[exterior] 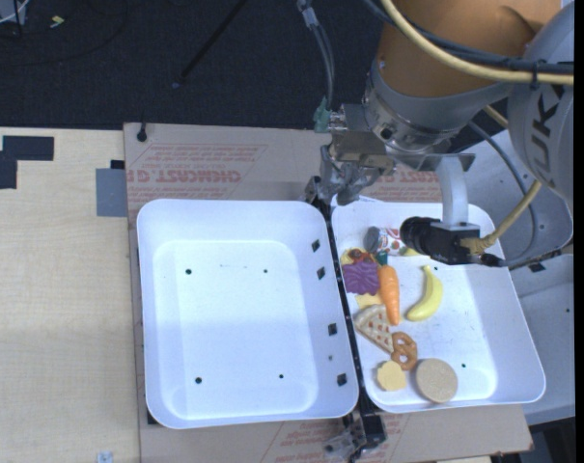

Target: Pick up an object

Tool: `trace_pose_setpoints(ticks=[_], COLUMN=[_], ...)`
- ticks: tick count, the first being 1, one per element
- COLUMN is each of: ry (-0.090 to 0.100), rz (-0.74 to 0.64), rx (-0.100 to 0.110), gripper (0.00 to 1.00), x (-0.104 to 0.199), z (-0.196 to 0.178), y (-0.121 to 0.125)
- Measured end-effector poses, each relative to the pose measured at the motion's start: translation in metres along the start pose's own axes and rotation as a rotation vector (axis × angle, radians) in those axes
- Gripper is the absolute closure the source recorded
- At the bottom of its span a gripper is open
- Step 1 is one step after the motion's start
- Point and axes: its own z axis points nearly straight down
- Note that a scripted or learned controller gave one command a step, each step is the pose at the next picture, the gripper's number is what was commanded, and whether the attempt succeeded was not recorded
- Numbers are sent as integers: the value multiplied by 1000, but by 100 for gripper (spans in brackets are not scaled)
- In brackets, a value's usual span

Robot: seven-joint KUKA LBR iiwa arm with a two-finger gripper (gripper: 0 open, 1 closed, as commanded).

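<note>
1. Nearest you, at the right bin's (504,374) front edge, you have a round tan biscuit (435,380) with a small yellow piece (391,377) touching its left side.
2. Behind them, a pretzel (403,347), a waffle (375,325), a carrot (390,293), a purple piece (361,277) and a banana (427,295) crowd the bin's left half, likely jumbled there as loose pick targets.
3. Your left bin (234,307) sits alongside, probably the drop side.
4. Your gripper (342,189) hangs raised over the far end of the divider between the bins, nothing visibly between its fingers; the dark clutter there hides how far apart they stand, so you cannot tell.
5. Every candidate lies forward and to the right of it; the purple piece and carrot are closest, the biscuit farthest.
</note>
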Motion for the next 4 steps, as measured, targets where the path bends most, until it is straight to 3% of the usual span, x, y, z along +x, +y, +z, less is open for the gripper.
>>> trace_pose_setpoints(ticks=[1, 2, 3, 4], ry=[-4, -3, -5, -7], rz=[1, 1, 3, 0], rx=[19, 10, 15, 20], gripper=[100, 100, 0, 0], x=[68, 125, 122, 128], z=[121, 179, 177, 226], y=[10, 81, 78, 77])
